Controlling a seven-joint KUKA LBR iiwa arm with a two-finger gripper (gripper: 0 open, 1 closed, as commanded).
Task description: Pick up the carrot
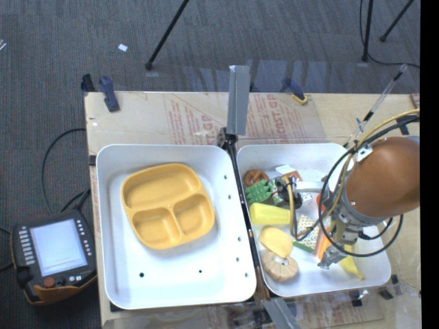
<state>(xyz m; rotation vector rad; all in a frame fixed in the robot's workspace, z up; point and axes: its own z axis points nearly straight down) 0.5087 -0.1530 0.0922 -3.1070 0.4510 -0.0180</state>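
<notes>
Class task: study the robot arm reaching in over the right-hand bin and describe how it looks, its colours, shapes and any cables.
The arm ends in a large rounded orange-brown band, smooth and dome-shaped, above a grey metal wrist. Thin black and yellow cables loop around the wrist in wide arcs. Below it sits the small grey metal tool, blocky and narrow. No markings or lettering can be made out on the arm.

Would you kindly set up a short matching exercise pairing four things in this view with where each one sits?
Things:
1. yellow divided plate
2. carrot
3. pretzel
4. handheld controller

Places:
A. right bin, far left corner
B. floor, left of the bench
C. left bin
D. right bin, by the gripper

Pairs: 1-C, 2-D, 3-A, 4-B
</notes>
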